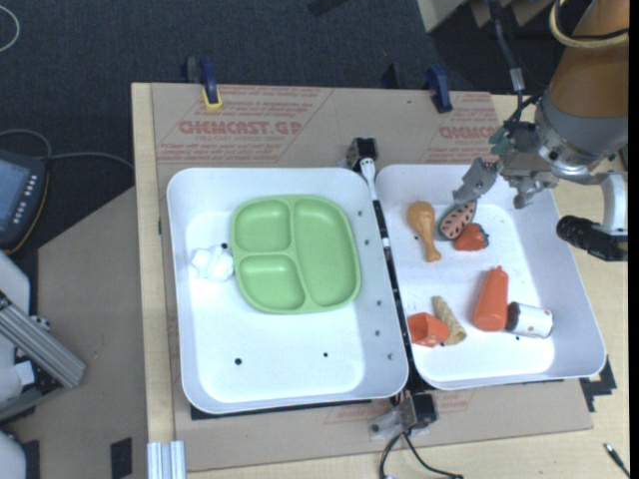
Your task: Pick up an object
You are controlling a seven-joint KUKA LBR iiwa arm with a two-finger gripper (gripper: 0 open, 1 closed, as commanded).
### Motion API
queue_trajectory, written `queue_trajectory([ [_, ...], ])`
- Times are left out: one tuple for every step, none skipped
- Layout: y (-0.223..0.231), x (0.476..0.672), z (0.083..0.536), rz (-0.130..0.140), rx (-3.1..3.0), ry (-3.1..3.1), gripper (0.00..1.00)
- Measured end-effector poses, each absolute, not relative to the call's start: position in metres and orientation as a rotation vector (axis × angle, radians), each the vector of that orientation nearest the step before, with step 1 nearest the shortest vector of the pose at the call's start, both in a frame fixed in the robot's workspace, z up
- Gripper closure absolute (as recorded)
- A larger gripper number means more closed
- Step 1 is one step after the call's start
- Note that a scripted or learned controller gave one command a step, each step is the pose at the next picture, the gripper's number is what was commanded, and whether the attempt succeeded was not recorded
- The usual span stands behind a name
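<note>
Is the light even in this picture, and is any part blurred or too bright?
Camera view: soft, fairly even light with faint shadows; the white right bin is bright but not washed out; the green plate is sharp; the claw and the arm above it look slightly soft; the small toys are coarse from low resolution.

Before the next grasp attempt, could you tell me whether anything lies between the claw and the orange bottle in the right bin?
The claw sits over the bin's upper part; the orange bottle lies lower. The strawberry and the pink spotted piece lie to one side of that path, so nothing visible blocks it.
</note>
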State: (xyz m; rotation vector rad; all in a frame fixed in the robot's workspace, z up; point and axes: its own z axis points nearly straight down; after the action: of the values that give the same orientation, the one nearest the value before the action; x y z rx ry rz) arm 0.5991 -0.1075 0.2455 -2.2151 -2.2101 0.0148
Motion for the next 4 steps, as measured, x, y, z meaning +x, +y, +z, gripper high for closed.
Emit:
queue_trajectory([
  [-0.107,0.601,0.254,0.000,-2.220,-2.221,0.00],
  [-0.101,0.602,0.210,0.004,-2.219,-2.218,0.00],
  [-0.102,0.598,0.147,0.006,-2.218,-2.216,0.00],
  [-0.107,0.601,0.101,0.006,-2.218,-2.217,0.00],
])
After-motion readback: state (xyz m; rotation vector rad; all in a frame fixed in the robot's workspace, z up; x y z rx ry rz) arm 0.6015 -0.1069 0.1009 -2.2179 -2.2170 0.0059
